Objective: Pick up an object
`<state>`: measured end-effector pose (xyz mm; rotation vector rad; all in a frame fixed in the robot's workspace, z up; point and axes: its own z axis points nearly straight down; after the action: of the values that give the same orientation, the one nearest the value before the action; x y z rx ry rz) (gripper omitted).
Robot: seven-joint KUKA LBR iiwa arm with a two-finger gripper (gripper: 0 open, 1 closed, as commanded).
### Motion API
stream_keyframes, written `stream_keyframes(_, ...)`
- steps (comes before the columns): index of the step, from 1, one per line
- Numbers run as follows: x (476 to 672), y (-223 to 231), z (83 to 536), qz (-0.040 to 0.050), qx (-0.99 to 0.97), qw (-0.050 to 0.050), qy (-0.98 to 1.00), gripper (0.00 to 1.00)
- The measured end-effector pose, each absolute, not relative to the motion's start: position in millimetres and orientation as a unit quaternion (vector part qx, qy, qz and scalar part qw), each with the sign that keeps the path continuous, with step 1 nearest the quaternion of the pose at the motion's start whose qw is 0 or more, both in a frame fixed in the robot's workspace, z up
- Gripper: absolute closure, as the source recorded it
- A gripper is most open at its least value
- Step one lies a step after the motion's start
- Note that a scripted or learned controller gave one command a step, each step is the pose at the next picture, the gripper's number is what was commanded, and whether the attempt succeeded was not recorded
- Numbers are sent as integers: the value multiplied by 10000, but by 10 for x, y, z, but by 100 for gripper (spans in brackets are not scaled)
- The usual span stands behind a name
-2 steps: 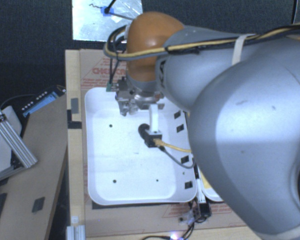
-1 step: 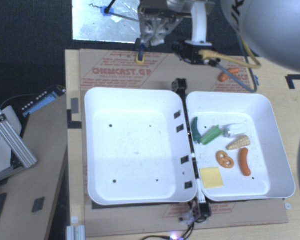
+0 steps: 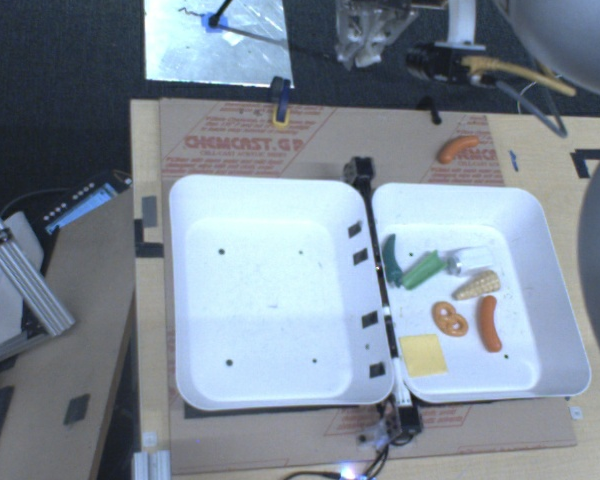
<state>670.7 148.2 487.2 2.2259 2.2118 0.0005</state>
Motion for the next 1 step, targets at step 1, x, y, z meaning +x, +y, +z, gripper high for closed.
stream_keyframes(1, 6687, 777, 4669, -9, 7091, 10, 7051, 100)
